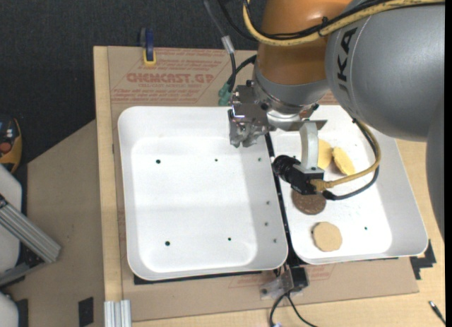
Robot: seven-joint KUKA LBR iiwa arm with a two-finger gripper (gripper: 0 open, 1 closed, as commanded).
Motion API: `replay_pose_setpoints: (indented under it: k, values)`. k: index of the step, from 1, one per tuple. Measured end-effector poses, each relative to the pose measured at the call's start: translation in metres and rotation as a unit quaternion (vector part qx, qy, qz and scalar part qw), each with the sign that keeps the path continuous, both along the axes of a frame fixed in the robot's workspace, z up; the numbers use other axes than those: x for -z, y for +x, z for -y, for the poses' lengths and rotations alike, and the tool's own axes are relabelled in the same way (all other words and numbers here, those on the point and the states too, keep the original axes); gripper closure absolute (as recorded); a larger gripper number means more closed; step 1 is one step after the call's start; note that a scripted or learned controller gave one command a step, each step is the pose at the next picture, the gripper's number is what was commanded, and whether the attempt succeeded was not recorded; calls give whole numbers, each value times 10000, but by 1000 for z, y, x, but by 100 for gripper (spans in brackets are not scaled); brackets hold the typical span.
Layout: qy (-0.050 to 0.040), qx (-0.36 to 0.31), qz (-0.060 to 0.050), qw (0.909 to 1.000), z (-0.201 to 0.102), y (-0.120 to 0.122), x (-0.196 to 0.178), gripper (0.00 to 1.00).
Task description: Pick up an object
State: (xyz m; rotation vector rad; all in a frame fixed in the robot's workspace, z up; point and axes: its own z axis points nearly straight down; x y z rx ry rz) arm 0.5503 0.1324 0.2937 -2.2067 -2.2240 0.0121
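Gripper (242, 129) hangs over the back corner of the left bin (185, 209), right by the wall btw. the 2 bins. Can't tell if it's spread wide or squeezed tight. The stuff to grab lies loose in the right bin (397, 214), prob. so any one can be picked: yellow bits (344, 161), a brown disc (311, 205), a tan disc (327, 236). All sit across the wall from the gripper. Yellow bits are nearest, tan disc farthest.

Gripper (244, 133) over left bin (191, 205), back corner beside right bin (385, 209); right bin holds tan disc (327, 236), brown disc (311, 203), yellow pieces (344, 161).
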Motion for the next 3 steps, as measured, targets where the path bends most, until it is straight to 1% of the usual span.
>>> replay_pose_setpoints:
  k: [1, 2, 3]
  values:
    - [16, -15, 59, 10000, -83, -34, -17, 100]
    - [-10, 23, 16, 10000, -93, -74, 19, 100]
    - [0, 57, 78, 10000, -46, -70, -26, 100]
